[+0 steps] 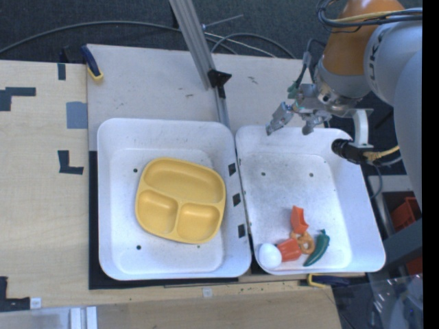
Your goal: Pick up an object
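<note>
My gripper (293,120) hangs over the far rim of the right bin (357,204), its two fingers spread apart with nothing between them. At the near end of that bin lies a small pile: a white egg-shaped object (269,255), orange pieces (296,233) and a green pepper-like piece (319,247). The pile is well below the gripper in the view, apart from it. A yellow divided plate (180,199) lies in the left bin (116,184).
A slanted metal pole (195,36) rises behind the bins, ending near their shared edge. Cables run across the dark floor at the back. A blue and yellow clamp (91,63) sits at the bench's far left corner.
</note>
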